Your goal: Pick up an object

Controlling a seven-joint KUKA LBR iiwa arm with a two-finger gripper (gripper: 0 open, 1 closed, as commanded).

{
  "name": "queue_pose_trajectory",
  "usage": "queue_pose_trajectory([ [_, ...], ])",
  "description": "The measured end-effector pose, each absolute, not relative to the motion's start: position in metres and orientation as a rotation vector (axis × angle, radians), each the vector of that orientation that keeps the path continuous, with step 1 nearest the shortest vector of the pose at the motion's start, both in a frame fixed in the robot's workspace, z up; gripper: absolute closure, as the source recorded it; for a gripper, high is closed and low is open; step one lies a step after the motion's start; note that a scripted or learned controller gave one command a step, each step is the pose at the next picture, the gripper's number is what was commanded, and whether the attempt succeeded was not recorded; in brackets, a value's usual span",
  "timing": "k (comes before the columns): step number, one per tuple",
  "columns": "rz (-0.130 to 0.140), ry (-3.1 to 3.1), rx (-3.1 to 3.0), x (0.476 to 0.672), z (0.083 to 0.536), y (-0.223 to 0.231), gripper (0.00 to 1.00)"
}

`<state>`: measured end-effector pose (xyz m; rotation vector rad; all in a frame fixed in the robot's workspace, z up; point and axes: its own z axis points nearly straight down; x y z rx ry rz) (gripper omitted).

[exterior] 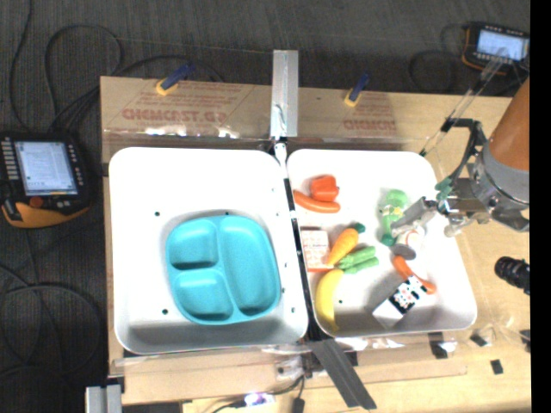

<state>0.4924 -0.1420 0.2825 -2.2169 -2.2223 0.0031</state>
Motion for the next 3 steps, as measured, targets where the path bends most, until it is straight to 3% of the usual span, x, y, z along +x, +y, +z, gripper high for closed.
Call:
queue_pose_trajectory([
  [1,0.001,-2.381,-2.050,0.501,0.381,-0.085,0.00],
  [2,0.003,-2.354,-2.080,0.558,0.300,-0.125,0.00],
  [3,0.003,-2.219,-2.221,0.558,0.103,-0.118,0.00],
])
